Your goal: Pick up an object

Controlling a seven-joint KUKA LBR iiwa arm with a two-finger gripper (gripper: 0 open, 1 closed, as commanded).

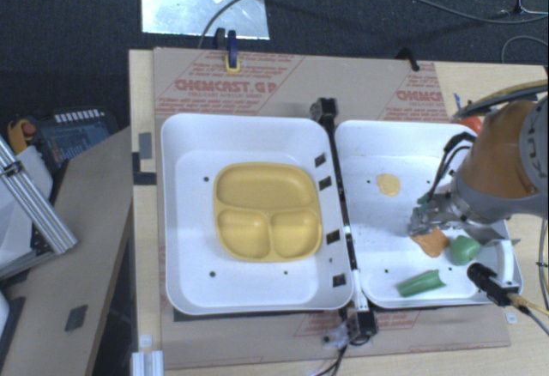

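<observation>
Orange piece (431, 241) is lying in the right bin (369, 142), touching the gripper (423, 222) that is hanging low over it; whether the fingers are open or gripping cannot be told. A green ball (463, 249), a green cylinder (419, 283) (near the front wall) and a yellow disc (389, 185) are sharing that bin, probably as alternative targets. The yellow divided tray (264, 211) is sitting in the left bin (184, 194).
</observation>
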